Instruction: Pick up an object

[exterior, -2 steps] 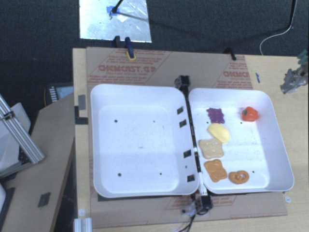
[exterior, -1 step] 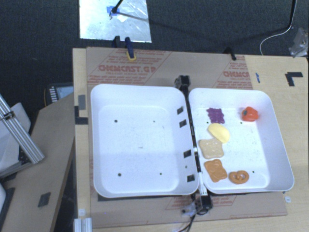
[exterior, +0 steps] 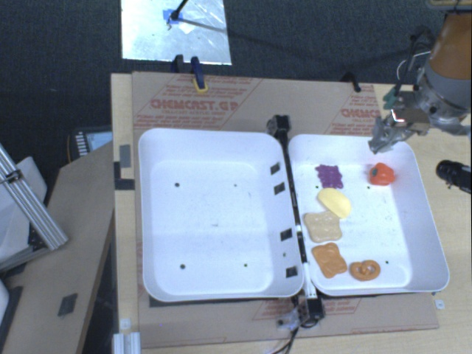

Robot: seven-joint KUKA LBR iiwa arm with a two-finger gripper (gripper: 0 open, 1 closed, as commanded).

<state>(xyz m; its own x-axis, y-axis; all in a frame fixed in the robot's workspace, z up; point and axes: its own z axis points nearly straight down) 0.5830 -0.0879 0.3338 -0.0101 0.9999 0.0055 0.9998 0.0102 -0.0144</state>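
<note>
The right bin holds several toy foods: a red tomato-like piece, a purple grape cluster, a yellow piece, a beige slice, an orange-brown piece and a pretzel. My gripper hangs over the bin's back right corner, just above and behind the red piece. Nothing shows between its fingertips.
The left bin lies beside the right one, joined by a black hinge strip. A cardboard sheet lies under both bins. A shiny metal plate sits at the back left, with blue and yellow clamps.
</note>
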